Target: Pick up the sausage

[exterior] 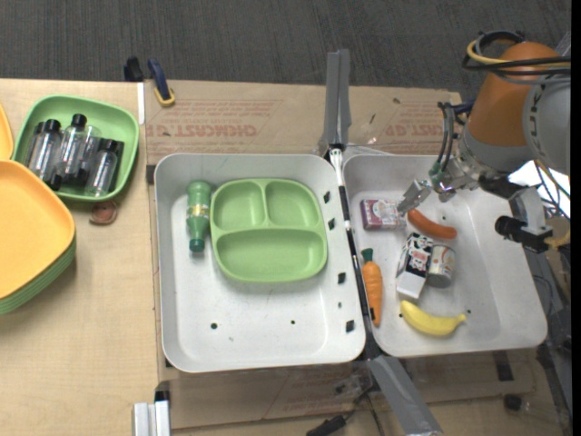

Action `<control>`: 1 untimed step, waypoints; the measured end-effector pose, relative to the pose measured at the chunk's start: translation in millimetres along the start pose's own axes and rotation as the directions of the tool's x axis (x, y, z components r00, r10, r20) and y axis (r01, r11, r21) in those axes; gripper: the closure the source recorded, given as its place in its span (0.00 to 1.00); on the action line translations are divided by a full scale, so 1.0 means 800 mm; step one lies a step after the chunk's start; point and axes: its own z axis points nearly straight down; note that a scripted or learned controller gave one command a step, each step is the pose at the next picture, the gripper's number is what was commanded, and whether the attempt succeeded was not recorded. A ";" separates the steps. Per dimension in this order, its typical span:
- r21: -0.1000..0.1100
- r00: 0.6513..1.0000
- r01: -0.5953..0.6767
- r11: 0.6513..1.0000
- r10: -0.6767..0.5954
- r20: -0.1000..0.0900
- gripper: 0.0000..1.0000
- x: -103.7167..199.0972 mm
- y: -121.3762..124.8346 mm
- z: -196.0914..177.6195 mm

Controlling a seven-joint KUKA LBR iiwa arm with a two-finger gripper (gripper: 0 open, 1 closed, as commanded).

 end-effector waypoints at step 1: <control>-0.010 0.997 -0.072 0.997 0.072 0.004 0.00 0.013 -0.022 0.024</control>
